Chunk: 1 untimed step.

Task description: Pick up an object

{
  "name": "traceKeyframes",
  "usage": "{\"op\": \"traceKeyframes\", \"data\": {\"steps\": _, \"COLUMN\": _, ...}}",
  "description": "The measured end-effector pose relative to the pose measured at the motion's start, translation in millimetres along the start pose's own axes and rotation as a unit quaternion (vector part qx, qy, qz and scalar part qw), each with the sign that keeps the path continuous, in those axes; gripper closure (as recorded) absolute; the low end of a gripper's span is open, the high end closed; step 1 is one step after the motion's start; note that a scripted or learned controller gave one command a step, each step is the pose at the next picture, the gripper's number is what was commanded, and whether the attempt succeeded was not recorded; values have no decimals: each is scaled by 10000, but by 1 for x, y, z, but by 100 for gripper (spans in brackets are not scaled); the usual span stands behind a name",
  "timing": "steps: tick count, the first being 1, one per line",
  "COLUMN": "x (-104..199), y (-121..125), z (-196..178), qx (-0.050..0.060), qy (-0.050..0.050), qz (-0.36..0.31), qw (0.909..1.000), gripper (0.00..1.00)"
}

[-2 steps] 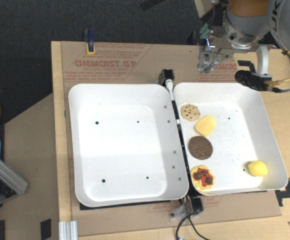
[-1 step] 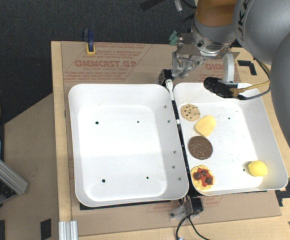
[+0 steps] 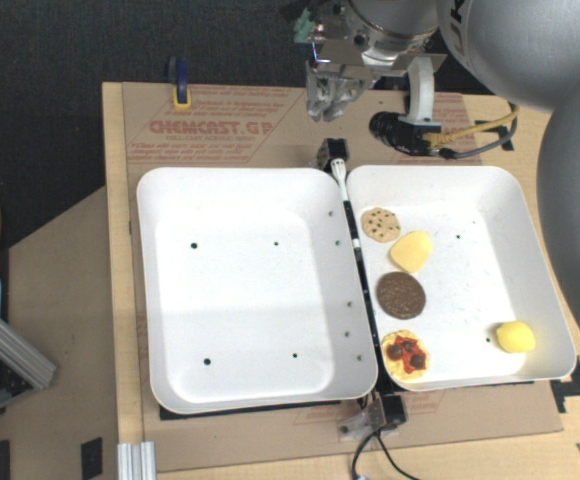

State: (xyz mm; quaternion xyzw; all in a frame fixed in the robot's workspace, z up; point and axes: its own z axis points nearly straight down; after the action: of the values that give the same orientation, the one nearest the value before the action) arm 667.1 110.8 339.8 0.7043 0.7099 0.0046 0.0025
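In the right bin [image 3: 490, 193] lie several food-like pieces: a chocolate-chip cookie [image 3: 379, 224], a pale yellow wedge [image 3: 411, 251], a dark brown round patty [image 3: 401, 295], a small pizza-like disc with red topping [image 3: 406, 356] and a yellow lemon-like lump [image 3: 515, 337]. My gripper [image 3: 327, 105] hangs above the bench behind the two bins, near their shared top corner, well away from all the pieces. Nothing shows between its fingers, which point down and look close together.
The left bin [image 3: 170, 208] stands beside the right one, a black divider strip [image 3: 348, 230] between them. A blue-and-yellow clamp [image 3: 180, 82] sits at the board's back left. The grey arm [image 3: 530, 38] covers the upper right.
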Motion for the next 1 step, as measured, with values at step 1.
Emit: {"op": "traceKeyframes", "data": {"steps": 1, "x": 83, "y": -24, "z": 78, "qx": 100, "qy": -4, "qz": -3, "qw": 9999, "gripper": 100}}
